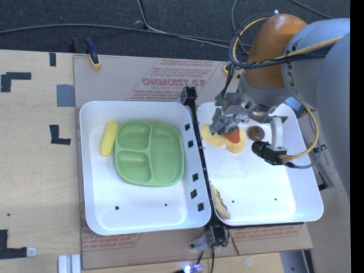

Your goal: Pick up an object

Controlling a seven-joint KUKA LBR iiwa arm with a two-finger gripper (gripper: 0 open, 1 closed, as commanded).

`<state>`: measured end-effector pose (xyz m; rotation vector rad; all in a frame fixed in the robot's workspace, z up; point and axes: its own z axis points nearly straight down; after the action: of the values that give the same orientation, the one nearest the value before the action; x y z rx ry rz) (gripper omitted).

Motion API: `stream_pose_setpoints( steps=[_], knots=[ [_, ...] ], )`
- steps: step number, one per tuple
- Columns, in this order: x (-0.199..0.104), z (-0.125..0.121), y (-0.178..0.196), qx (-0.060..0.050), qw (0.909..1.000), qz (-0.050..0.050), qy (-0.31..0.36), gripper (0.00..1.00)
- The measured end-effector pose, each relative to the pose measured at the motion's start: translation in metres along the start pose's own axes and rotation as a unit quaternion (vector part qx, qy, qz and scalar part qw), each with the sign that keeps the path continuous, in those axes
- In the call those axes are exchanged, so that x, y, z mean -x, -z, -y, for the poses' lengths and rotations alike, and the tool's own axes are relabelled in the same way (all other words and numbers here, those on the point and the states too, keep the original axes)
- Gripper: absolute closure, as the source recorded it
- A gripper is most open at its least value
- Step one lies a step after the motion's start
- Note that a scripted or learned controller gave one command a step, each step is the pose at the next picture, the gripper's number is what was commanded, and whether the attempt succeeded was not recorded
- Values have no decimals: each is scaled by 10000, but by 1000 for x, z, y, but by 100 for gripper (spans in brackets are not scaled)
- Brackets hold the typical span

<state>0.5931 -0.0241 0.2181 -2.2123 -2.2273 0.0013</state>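
Observation:
My gripper [223, 127] is down in the far left part of the right bin [267, 201]. It hangs right over a yellow object [215, 140] and a small red object [233, 136], with another yellow piece [237, 147] just beside them. The gripper body hides part of these objects. A small brown round object [256, 133] lies a little to the right of the gripper. A tan, bun-like object [220, 205] rests against the near left wall of the right bin.
The left bin [94, 169] bears a green divided plate [149, 153] and a yellow corn cob [108, 137] to its left. A black divider [193, 147] runs between the bins. A black cable fitting [268, 151] on the arm hangs over the right bin.

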Motion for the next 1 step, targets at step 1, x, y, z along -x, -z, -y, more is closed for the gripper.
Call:
stream_pose_setpoints(
  steps=[1],
  knots=[
    [-57, -11, 11, 10, 10000, -1, 1, 100]
  ],
)
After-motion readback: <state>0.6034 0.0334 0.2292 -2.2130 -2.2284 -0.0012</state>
